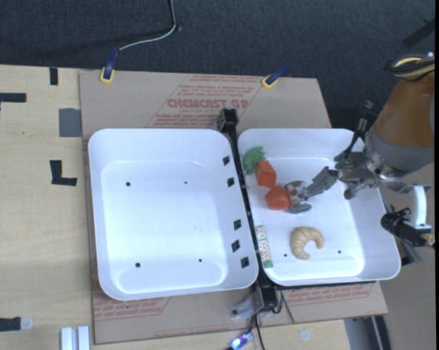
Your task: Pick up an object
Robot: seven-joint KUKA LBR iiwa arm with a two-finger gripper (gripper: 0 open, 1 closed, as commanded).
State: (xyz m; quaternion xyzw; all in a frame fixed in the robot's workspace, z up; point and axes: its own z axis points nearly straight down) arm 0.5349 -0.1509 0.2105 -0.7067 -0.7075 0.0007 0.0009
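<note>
My gripper (pixel 298 197) reaches into the right bin (pixel 351 265) from the right and sits low, right beside a red tomato-like object (pixel 278 197). An orange carrot with a green top (pixel 262 168) lies just above it, near the bin's left wall. A tan croissant (pixel 305 241) rests lower in the same bin, apart from the gripper. The fingertips touch or nearly touch the red object's right side; nothing is clearly held between them.
The left bin (pixel 161 210) lies beside the right one, joined by a black divider with clips (pixel 238 195). A small labelled packet (pixel 262 243) lies along the right bin's left edge. Both bins sit on a cardboard sheet (pixel 205 100).
</note>
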